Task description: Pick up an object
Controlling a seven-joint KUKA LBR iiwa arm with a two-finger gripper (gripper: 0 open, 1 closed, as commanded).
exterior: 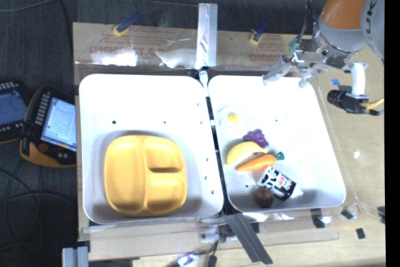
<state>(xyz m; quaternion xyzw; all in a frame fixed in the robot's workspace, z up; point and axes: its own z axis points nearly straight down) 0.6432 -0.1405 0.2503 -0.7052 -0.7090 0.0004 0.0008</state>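
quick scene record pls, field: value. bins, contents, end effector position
left bin: yellow compartment tray, lying toward the near side
right bin: small items clustered near the front
items: purple grapes, yellow banana-like piece, orange carrot, black-and-white carton, dark round item, small yellow piece apart from the cluster
end effector: above the right bin's far edge, well away from the cluster
held: nothing visible at the end effector
arm: enters from upper right

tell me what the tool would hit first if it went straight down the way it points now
Probably the bare floor of the right white bin near its far edge. The tool hangs apart from the orange carrot and its neighbours, though depth is unclear.
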